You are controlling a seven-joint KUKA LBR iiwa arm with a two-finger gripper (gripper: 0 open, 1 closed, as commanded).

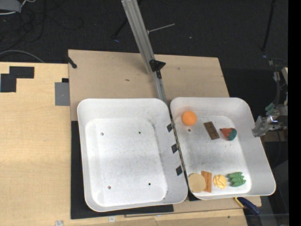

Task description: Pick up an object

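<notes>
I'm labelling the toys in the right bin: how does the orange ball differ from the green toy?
Colour: the orange ball is plain orange; the green toy is green.
Shape: the ball is round and smooth; the green toy is longer and lumpy.
Place: the ball lies near the right bin's far left corner, alone; the green toy lies at the near edge, beside a yellow toy.
Both are small and rest in the same bin.

An orange ball (189, 118) is sitting near the right bin's upper left corner, with a brown bar (211, 130) and a red and teal toy (229, 134) lying beside it. Along the near edge, a tan disc (196, 182), an orange slab (207, 181), a yellow toy (219, 181) and a green toy (236, 179) are lying in a row.
</notes>
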